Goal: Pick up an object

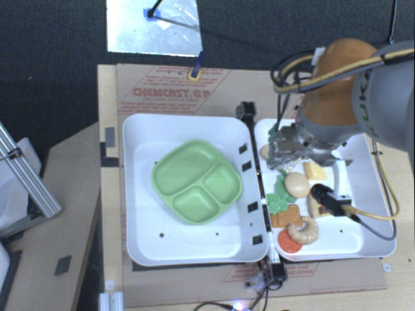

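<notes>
At the far left of the frame you see an aluminium rail [26,180] lying slantwise off the bench. Moving right, the left bin [139,238] holds a light green divided plate [196,181], tilted a little, with three compartments, sitting near the middle of the bin. Above it, at the top of the frame, a shiny foil sheet [154,18] lies on the dark floor.

Past the black divider between the bins, the right bin [363,238] carries the toy food, crowded at its left side: a green leafy piece [280,198], a pale egg [297,185] just to its right, a yellow cheese wedge [316,171] above that, a tan cracker [285,216], a curled shrimp [305,232] and a red slice [289,243] at the lower left corner.

The gripper [283,149] hangs over the upper left of that bin, near the egg; you cannot tell how its claw stands. The arm [363,102] fills the upper right.
</notes>
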